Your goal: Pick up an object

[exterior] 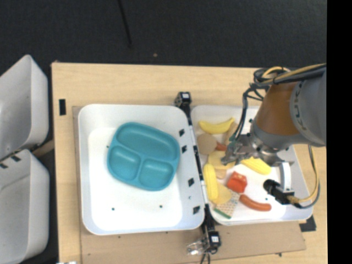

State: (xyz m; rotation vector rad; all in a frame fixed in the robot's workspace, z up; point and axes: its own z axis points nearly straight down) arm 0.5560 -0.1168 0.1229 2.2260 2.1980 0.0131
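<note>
Toy food [228, 172] crowds the right bin [297, 216]; left bin's rim [88, 213] clear.

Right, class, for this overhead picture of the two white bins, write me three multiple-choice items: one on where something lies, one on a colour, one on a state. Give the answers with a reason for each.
1. Where does the divided plate lie?
A. In the left bin
B. In the right bin
C. On the bare bench

2. What colour is the small block among the toy food in the right bin?
A. Green
B. Red
C. Blue

3. How does the divided plate sit?
A. Standing on its edge
B. Upside down
C. Flat, compartments facing up

Answers:
1 A, the teal plate rests on the white floor of the left bin.
2 B, the block beside the long yellow piece is clearly red.
3 C, its three hollows are open to the camera.
</note>
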